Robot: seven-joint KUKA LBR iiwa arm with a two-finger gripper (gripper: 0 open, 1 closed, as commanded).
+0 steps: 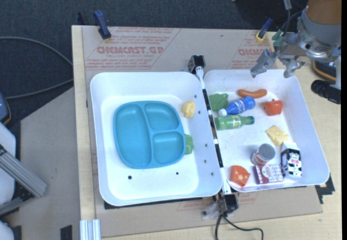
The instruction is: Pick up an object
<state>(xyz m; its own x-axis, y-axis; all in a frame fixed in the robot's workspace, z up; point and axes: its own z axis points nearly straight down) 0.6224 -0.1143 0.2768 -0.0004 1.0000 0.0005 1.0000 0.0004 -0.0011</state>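
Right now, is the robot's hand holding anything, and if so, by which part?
No, nothing is held. The hand hangs open above the back edge of the right bin, with nothing between its fingers. The nearest item, the orange sausage, lies untouched in the bin.

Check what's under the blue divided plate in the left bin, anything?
A green object pokes out from beneath the blue divided plate at its right edge; the rest of it is covered, so its identity is unclear. A yellow item sits beside the plate, not under it.

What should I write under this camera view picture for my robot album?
Open gripper hovers over the right bin's far edge, above a hot dog, bottles and toy food; a blue plate fills the left bin.
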